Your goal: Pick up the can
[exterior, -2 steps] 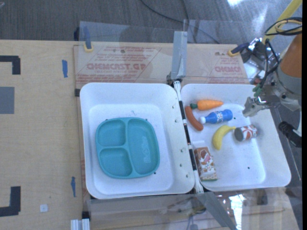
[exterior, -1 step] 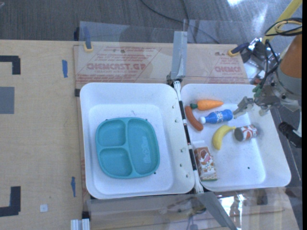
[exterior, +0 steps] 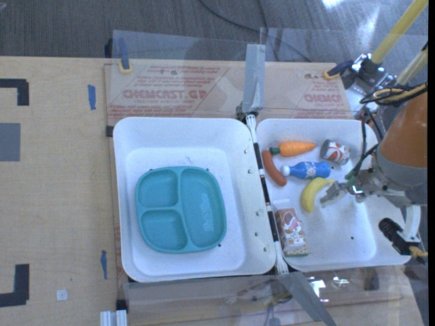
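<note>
The can [exterior: 335,152] is small and silvery with a red and white label. It lies tilted at the back right of the right bin [exterior: 353,240], just right of the carrot [exterior: 297,148] and above the blue bottle [exterior: 309,170]. My gripper [exterior: 331,193] hangs lower in that bin, right beside the banana [exterior: 311,193] and about a can's length in front of the can. Its fingers stand open with nothing between them. The grey arm with the orange band [exterior: 406,141] comes in from the right.
A red sausage [exterior: 274,168] lies at the right bin's left side, and a small printed carton [exterior: 291,231] sits near its front left. The left bin [exterior: 129,141] holds a teal divided plate [exterior: 181,209]. A cardboard wall [exterior: 170,90] stands behind the bins.
</note>
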`<control>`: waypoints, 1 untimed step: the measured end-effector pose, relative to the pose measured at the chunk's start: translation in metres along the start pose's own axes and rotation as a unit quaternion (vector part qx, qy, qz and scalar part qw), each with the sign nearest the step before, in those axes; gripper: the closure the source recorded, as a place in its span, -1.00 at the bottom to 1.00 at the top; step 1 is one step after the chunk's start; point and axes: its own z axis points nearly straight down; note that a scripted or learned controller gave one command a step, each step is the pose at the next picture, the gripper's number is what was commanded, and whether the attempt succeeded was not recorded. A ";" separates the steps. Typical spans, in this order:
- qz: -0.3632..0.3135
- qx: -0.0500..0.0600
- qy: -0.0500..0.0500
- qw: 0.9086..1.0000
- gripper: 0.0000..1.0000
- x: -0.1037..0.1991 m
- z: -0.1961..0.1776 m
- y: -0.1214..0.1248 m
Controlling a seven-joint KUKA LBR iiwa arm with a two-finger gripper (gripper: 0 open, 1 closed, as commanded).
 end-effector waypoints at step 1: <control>0.092 0.000 0.003 0.996 -1.00 -0.026 0.015 0.046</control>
